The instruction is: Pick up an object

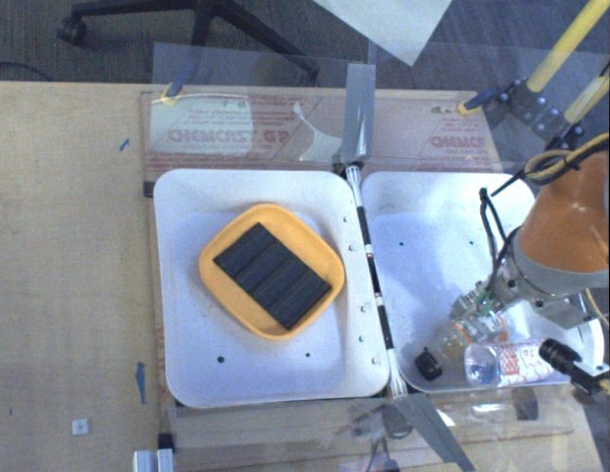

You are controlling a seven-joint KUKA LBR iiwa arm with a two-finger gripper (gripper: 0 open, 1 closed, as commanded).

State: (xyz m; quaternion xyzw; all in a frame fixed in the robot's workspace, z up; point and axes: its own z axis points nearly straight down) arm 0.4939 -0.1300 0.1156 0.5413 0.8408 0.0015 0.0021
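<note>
The camera view looks down on a wooden table [69,264] carrying two shallow white bins side by side. In the left bin [187,362] an orange square tray [218,281] lies tilted near the middle, with a dark ribbed pad [273,275] resting on top of it.

The grey arm with its orange band [573,226] reaches into the right bin [423,234] from the right. Its hand [474,313] hangs low over the near right part of that bin, just above a clear plastic bottle [487,355] with a black cap [427,366] lying on its side along the bin's near edge. Clutter there keeps anyone from telling whether the hand is released or clenched.
</note>
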